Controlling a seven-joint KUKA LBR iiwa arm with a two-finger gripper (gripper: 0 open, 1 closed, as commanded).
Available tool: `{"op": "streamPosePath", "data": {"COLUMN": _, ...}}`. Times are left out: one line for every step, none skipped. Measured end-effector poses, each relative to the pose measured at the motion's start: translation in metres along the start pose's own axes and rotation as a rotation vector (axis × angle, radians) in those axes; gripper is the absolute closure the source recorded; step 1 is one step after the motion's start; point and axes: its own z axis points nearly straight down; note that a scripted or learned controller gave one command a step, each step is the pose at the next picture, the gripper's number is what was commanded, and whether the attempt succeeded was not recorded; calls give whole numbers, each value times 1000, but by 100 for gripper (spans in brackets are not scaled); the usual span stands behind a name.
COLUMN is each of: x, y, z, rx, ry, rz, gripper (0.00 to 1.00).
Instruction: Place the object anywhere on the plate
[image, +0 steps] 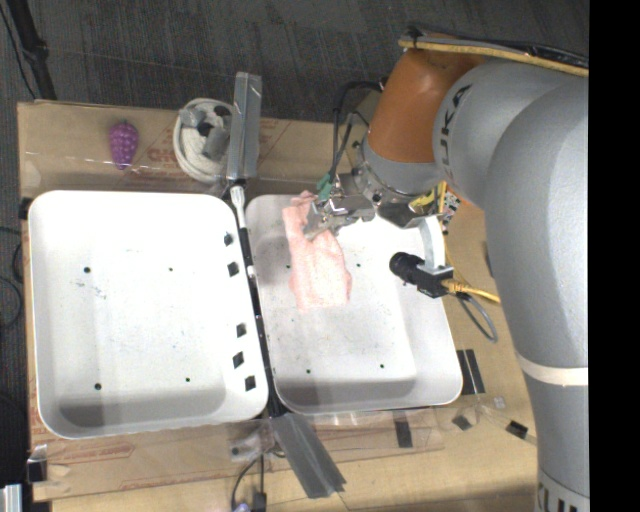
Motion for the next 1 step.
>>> {"op": "streamPosePath", "data": {"x": 1, "y": 0, "z": -7, "rx": -2, "ry": -2, "rz": -7, "gripper": 100}}
